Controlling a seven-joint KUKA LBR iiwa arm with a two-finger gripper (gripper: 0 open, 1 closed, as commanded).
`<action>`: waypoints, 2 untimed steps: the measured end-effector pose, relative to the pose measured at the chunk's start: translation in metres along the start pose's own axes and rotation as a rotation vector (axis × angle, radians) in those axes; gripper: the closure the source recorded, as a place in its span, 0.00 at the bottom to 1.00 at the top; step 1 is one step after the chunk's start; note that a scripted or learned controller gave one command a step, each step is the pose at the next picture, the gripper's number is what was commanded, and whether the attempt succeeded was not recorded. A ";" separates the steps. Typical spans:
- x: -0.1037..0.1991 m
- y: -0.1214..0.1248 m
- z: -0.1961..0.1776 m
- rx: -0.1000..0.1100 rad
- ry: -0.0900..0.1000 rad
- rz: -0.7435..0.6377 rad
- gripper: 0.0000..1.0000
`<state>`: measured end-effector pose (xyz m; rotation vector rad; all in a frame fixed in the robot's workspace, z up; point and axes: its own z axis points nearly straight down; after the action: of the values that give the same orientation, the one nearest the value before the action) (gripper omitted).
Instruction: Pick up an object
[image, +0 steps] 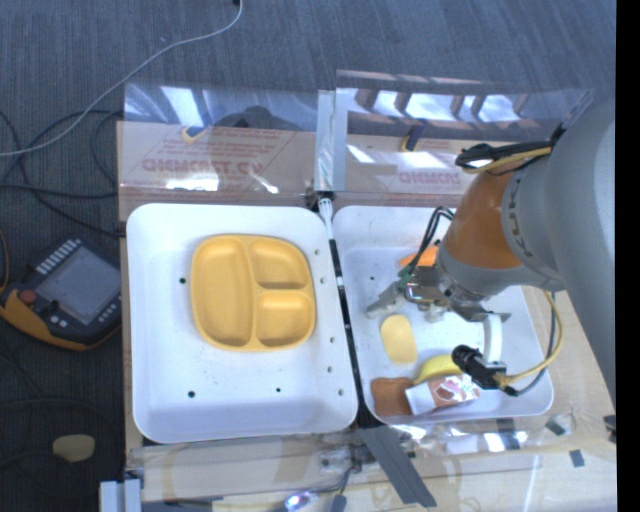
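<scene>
Nearest cam, the arm's grey wrist w/ orange band hangs over the right bin. L to R: yellow divided tray in left bin; pale yellow piece, brown item, white packet right. Gripper low beside the pale piece; state: can't tell. Step looks like approach; next needs centring over one item.

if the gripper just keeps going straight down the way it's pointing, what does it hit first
Probably the bare floor of the right bin. The gripper points down just above the pale yellow piece, so it might clip that instead; depth is hard to judge.
</scene>
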<state>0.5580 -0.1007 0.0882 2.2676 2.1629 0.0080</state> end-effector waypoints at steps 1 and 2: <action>-0.004 -0.062 -0.001 0.000 -0.001 -0.070 0.00; -0.002 -0.044 -0.001 0.004 0.001 -0.075 0.00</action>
<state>0.5141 -0.1009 0.0884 2.1865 2.2490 0.0043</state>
